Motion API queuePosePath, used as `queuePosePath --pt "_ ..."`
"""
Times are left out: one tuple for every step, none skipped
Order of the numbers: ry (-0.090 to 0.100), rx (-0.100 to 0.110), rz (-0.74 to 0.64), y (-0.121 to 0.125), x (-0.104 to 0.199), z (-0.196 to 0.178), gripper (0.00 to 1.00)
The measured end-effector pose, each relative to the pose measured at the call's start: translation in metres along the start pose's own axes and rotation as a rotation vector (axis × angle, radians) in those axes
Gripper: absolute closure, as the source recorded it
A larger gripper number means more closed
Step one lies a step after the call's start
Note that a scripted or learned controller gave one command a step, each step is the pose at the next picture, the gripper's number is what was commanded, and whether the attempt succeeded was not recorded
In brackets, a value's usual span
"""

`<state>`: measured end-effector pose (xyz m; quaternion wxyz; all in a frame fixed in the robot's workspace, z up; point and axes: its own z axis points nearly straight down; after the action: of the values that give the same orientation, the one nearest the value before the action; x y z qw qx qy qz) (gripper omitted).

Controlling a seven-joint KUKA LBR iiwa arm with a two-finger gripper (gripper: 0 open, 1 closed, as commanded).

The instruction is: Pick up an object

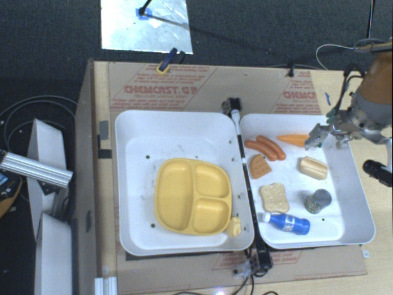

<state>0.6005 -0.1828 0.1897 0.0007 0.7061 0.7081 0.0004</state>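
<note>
Object: no single target is fixed; the carrot [293, 140] lies in the right bin [356, 192], just beside the gripper [325, 134] on its left and nearest to it.
Gripper: it hangs over the far right part of the right bin; whether it is open or closed, I cannot tell, and nothing shows as held.
Other candidates: sausages [265, 147] lie further left of the gripper; the roll [312, 167] sits just below it; the toast [260, 166], bread [274, 196], can [317, 200] and bottle [287, 222] lie lower and to its left.
Left bin: the yellow tray [193, 196] sits in the left bin [138, 165], well apart from the gripper.
Risk, crowding: carrot and sausages lie close together, so a descent here could nudge one into the other.
Risk, slip: carrot and roll are rounded and may squirt out of a closing grip.
Risk, wall: the gripper is near the bin's far rim, and a low approach could catch it.
Hard to see: the gripper tip is blurred and partly blends with the arm [374, 97]; its height above the bin is unclear.
Cut off: the arm runs out at the right edge.
</note>
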Motion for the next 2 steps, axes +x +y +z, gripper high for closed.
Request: queuePosePath --pt "0.0 0.0 0.003 -0.045 -0.01 0.105 0.0" --pt "0.001 0.001 0.002 -0.1 0.001 0.105 0.0"
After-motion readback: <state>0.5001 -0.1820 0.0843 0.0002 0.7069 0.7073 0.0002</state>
